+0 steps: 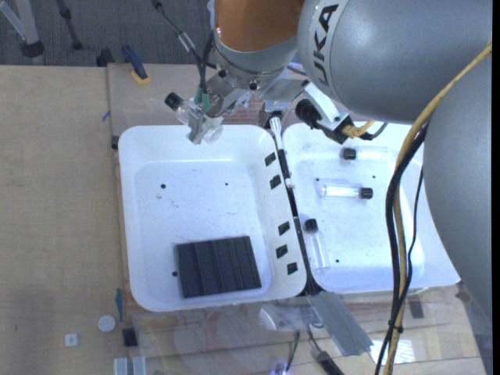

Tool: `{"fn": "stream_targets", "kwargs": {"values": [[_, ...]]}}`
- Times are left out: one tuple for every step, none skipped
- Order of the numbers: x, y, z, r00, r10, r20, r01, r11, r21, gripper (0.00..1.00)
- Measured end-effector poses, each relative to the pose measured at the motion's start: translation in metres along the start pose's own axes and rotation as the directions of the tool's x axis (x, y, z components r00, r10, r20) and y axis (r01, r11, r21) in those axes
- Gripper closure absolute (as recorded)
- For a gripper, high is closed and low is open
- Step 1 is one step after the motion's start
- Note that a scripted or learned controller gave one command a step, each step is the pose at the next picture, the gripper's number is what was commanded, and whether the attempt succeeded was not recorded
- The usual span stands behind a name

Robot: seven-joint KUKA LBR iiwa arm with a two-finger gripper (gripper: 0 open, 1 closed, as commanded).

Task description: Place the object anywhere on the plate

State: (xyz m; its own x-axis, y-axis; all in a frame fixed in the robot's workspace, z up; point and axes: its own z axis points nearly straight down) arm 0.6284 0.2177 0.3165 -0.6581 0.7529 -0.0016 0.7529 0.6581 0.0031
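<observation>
Wooden bench [55,209] with two white bins, left [137,233] and right [406,264], side by side.

Plate [217,266]: dark, ribbed rectangular slab, lying flat and slightly askew in the left bin, in the corner nearest the camera.
Vial A [342,191]: clear tube with black cap, lying on its side in the right bin, well right of the plate.
Vial B [314,239]: clear, black cap, lying just right of the plate, past the bin divider.
Vial C [364,154]: clear, black cap, lying farthest from the plate.
</observation>
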Motion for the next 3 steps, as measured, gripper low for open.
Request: {"fn": "stream_targets", "kwargs": {"values": [[-0.004, 0.005, 0.087, 0.994, -0.112, -0.003, 0.112, 0.994, 0.004, 1.00], [-0.010, 0.006, 0.083, 0.953, -0.303, -0.001, 0.303, 0.953, -0.001, 1.00], [-0.013, 0.028, 0.065, 0.925, -0.381, 0.002, 0.381, 0.925, -0.002, 1.00]]}}
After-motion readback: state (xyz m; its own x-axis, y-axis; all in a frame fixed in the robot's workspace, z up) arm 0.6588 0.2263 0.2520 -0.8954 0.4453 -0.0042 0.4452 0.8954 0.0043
